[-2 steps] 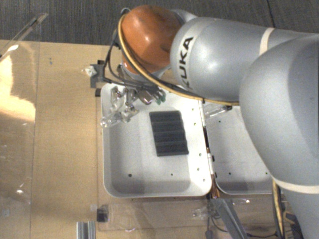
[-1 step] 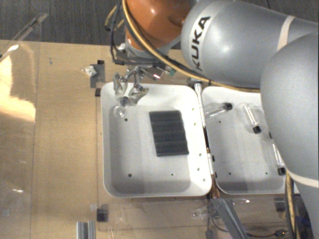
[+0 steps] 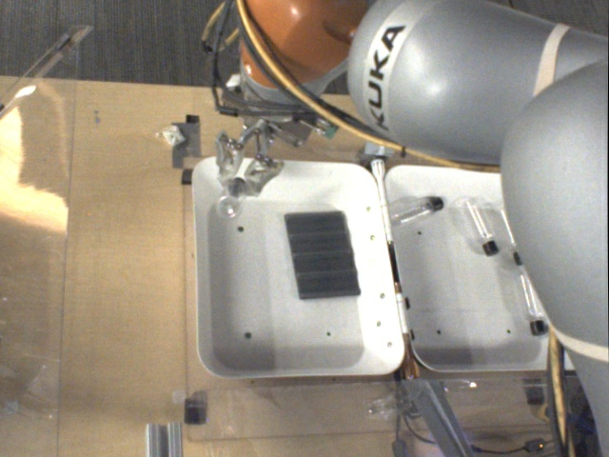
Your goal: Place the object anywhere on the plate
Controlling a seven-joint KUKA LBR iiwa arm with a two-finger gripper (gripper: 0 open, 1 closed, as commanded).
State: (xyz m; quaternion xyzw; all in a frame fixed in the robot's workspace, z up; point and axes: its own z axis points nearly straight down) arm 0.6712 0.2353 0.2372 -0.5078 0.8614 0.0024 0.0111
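We look down on a pale wooden bench [image 3: 105,255] that carries two shallow white plastic bins side by side. In the left bin [image 3: 214,341] lies a dark grey, ribbed rectangular plate [image 3: 323,254], flat on the floor a little right of centre, its long side running roughly up and down the view and tilted slightly. Nothing rests on that plate.

The grey arm with its orange band [image 3: 295,17] reaches in from the right and ends above the far left corner of the left bin. There the metal two-finger gripper [image 3: 238,181] hangs over the corner, close to the rim, well apart from the plate. A small clear, glassy thing [image 3: 231,205] sits right at its tip, at the bin's corner; we cannot tell whether it is held or merely lies beneath the tool. Whether the gripper is open or closed we cannot tell from this angle.

In the right bin [image 3: 457,355] lie several clear plastic tubes with black caps: one [image 3: 416,208] near the far left part of the bin, one [image 3: 479,228] slanting at the middle, and one [image 3: 530,303] along the right side, partly under the arm's large grey link.

A small black block [image 3: 196,408] sits on the bench just below the left bin.
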